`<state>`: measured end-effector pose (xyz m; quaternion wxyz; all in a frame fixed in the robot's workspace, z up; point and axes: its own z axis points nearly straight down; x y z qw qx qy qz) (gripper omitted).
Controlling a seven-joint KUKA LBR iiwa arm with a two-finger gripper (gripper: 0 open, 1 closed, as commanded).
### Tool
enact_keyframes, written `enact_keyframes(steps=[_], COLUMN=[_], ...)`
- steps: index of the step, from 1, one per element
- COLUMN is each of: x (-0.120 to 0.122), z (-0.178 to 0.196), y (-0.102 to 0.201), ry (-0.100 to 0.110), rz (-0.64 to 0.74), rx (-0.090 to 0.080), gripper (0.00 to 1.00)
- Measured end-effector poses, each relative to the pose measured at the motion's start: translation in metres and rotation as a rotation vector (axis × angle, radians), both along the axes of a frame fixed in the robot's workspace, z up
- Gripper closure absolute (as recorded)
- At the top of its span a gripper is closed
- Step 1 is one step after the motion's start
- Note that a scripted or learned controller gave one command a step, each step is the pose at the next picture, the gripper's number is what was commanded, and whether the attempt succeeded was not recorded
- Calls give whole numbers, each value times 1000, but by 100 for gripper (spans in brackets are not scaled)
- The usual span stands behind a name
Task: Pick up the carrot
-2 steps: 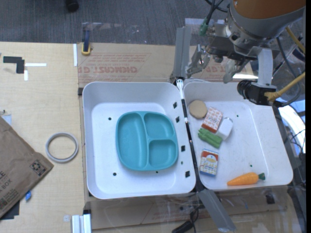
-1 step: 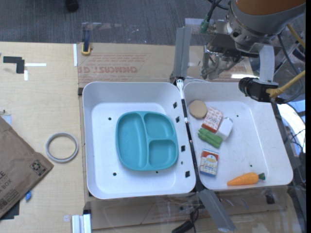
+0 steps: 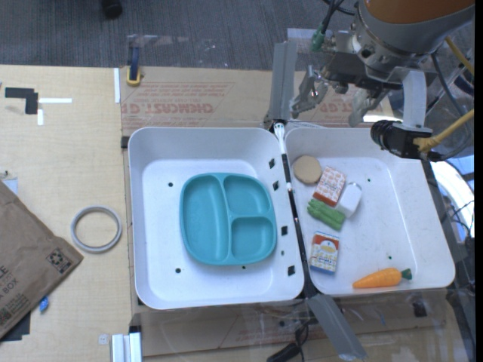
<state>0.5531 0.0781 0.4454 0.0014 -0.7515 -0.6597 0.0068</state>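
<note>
The orange carrot (image 3: 379,278) with a green tip lies flat in the near right corner of the right bin (image 3: 407,232), its tip pointing right. My gripper (image 3: 333,102) hangs above the far edge of that bin, well away from the carrot. Its two fingers (image 3: 307,96) are spread open with nothing between them.
The right bin also holds a round tan cookie (image 3: 307,170), a red-and-white box (image 3: 330,185), a white block (image 3: 349,198), a green pod (image 3: 326,215) and a small carton (image 3: 324,252). A teal divided plate (image 3: 228,219) sits in the left bin (image 3: 151,202). A tape ring (image 3: 96,228) lies on the bench.
</note>
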Motion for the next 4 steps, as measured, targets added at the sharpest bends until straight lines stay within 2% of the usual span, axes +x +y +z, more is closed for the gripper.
enact_keyframes(steps=[1, 2, 3, 4], x=[-38, -6, -21, -8], z=[-6, -6, -6, -6], y=[15, -56, 1, -20], ry=[-5, -7, -4, -7], rz=[291, 33, 207, 158], rx=[6, 5, 6, 5], gripper=[0, 0, 0, 0])
